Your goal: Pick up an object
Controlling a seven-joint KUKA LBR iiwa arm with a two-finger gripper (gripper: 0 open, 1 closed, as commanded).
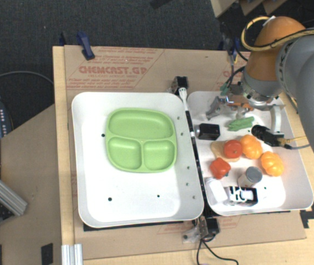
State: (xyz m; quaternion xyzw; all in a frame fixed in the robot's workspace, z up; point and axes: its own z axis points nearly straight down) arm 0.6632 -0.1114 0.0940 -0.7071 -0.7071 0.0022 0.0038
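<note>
You have two white bins side by side on a brown board. The left bin (90, 164) carries a pale green three-compartment plate (141, 139), lying flat toward that bin's far half, with bare white floor along its near and left edges.

The right bin (297, 189) is where the pickable things lie. A green pod-like piece (240, 124) lies near the far edge, slanted. A small black block (208, 130) sits by the left wall. In the middle you see a red tomato-like piece (233, 149) touching an orange fruit (251, 146), with a tan wedge (217, 148) just beside the tomato on its left. A second orange fruit (271, 163) sits toward the right edge, a red pepper-like piece (219, 168) toward the left wall, and a grey cylinder (251, 176) stands between those two, nearer the front. A black-and-white item (241, 194) lies at the near edge.

The gripper (228, 105) hangs over the far left corner of the right bin, just above the green pod. Its metal fingers (213, 109) point down and look spread apart, with nothing seen between them; you cannot tell if a tip touches the bin floor.

Open floor shows in the right bin's near right corner and around the gripper's corner. The middle cluster is tightly packed.
</note>
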